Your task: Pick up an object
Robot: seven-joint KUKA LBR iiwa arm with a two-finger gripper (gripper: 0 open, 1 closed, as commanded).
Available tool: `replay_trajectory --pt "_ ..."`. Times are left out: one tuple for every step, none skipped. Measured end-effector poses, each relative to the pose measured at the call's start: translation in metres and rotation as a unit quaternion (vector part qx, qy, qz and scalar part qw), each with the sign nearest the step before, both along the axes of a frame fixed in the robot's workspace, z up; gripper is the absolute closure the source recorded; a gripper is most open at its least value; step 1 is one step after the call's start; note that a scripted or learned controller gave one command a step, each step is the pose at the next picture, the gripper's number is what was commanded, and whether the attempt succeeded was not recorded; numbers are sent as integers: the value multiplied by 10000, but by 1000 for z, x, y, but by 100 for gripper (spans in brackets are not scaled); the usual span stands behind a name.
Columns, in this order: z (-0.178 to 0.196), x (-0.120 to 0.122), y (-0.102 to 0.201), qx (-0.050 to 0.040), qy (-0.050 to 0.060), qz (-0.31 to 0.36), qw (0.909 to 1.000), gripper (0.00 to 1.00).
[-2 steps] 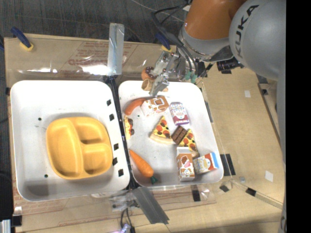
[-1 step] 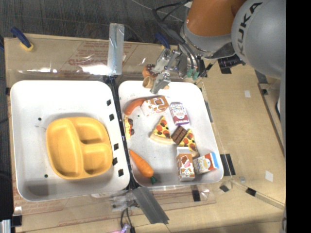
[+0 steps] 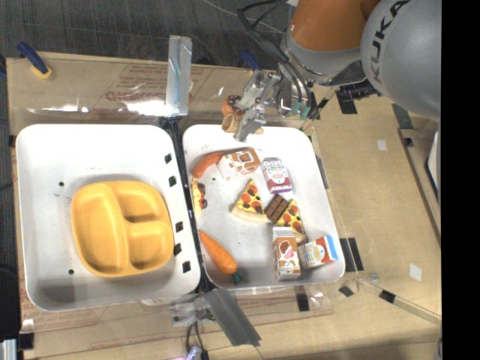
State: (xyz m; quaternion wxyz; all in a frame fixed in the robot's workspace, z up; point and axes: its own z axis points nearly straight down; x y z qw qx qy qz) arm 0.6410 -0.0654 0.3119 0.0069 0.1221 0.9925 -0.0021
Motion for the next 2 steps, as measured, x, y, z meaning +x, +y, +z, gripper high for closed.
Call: replay_trajectory --pt "-3 -36 4 22 60 -43 10000 100" --pt "-6 -1 -59 8 58 1153 9933 100"
